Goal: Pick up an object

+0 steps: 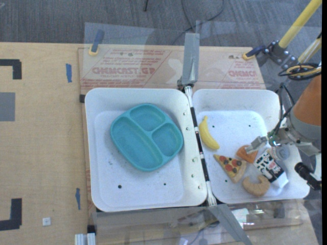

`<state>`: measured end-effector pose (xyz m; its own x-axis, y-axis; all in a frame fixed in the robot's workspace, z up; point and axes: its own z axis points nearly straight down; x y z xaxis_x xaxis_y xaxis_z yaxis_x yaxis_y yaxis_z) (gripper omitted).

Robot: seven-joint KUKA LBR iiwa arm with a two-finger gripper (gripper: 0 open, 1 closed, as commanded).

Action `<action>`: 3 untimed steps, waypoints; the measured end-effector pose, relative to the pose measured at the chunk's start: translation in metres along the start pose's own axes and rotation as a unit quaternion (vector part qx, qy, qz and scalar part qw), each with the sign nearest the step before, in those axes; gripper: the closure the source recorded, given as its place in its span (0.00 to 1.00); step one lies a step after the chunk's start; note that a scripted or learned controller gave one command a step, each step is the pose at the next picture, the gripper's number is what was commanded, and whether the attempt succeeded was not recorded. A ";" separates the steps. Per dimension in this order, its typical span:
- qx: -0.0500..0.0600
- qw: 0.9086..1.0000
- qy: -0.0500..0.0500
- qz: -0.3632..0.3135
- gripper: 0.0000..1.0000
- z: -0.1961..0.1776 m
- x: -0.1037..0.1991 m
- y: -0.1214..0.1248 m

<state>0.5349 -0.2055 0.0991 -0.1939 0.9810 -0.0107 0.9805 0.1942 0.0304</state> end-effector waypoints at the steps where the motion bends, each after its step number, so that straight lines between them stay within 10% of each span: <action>1: 0.003 0.999 -0.002 -0.051 0.00 0.001 0.028 0.006; 3: 0.002 0.992 -0.001 -0.125 0.00 0.002 0.109 -0.023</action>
<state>0.4912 -0.1033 0.0952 -0.4303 0.9025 -0.0188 0.9023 0.4306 0.0220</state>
